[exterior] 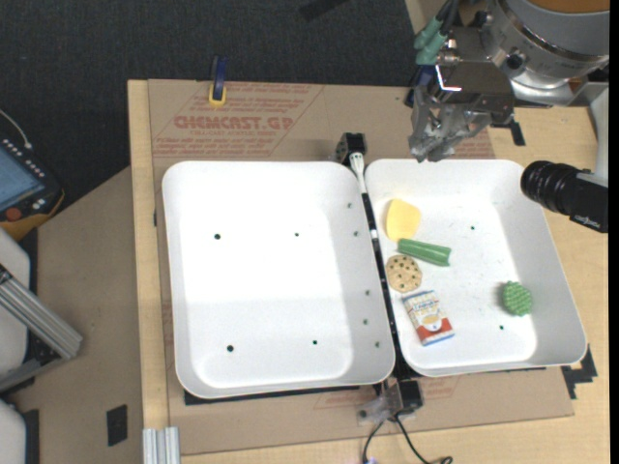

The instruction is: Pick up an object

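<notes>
Above the far rim of the right bin (542, 177) hung my gripper (432, 146), raised clear of the tray, with nothing caught in it; whether it was released or clenched I could not tell from this slant, since the metal at its tip blurred into one dark cluster. Its height made sense to me as a travelling pose, well above any of the things I might take.

Nearest below it lay a yellow piece (403, 218), close to the divide between the bins. Just beside that, and perhaps touching it, a green stick (426, 251) lay aslant, and beneath that a round cookie (403, 273) sat hard by the inner wall. A small red-and-white carton (428, 318) rested flat a little nearer the front, close to the cookie. Well apart from all these, by the right wall, sat a knobbly green lump (516, 299), alone.

I judged that lump the easiest target, having free space around it, while the crowded four by the wall left less room to close on one. The left bin (193, 191) offered me nothing to pick.
</notes>
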